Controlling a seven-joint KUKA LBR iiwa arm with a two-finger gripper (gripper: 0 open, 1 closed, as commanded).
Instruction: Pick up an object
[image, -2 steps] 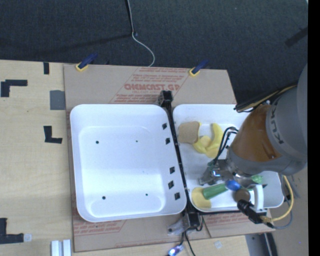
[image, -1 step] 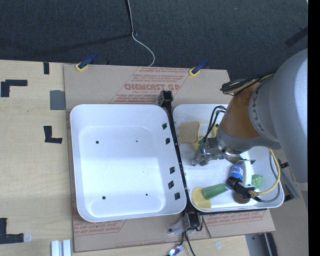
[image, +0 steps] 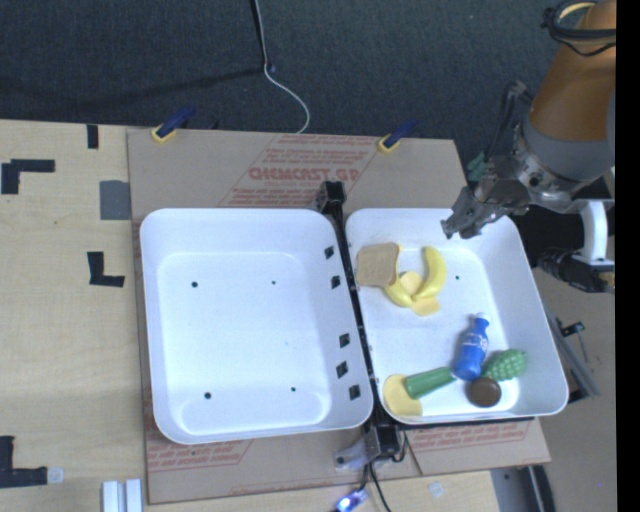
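Gripper (image: 462, 226) hung over the far right corner of the right bin (image: 535, 300), carrying nothing. Finger spacing could not be judged — tips dark and small against the rim.

Nearest candidate was the banana (image: 424, 279), lying inward and toward the camera from the gripper, just beside a tan bread slice (image: 377, 265). Its long axis curved roughly near-to-far.

Further objects sat clustered at the near end: blue bottle (image: 471, 349), green cob-like piece (image: 504, 364), brown round item (image: 484, 392), green-and-yellow piece (image: 416, 385) — several touching, outlines hard to separate. Left bin (image: 160, 300) stood alongside.
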